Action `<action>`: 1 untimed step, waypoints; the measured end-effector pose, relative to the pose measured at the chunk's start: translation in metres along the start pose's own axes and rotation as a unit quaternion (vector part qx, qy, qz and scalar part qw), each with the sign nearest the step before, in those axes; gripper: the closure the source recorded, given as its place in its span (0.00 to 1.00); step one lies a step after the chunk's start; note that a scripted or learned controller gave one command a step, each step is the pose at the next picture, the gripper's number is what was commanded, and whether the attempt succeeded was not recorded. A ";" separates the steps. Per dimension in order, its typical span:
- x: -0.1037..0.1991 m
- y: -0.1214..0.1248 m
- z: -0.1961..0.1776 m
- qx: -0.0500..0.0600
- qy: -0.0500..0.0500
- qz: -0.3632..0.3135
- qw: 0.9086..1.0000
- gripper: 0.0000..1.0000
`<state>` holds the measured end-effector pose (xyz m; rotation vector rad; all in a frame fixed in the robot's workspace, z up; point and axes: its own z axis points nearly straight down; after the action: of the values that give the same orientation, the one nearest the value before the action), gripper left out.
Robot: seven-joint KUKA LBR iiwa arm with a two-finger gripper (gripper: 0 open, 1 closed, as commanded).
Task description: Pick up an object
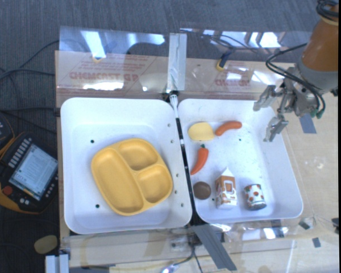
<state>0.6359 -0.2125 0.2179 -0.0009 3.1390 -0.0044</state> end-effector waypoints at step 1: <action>0.044 -0.004 0.124 0.000 0.000 0.038 0.999 0.00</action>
<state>0.5917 -0.2164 0.0942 0.1171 3.1365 -0.0051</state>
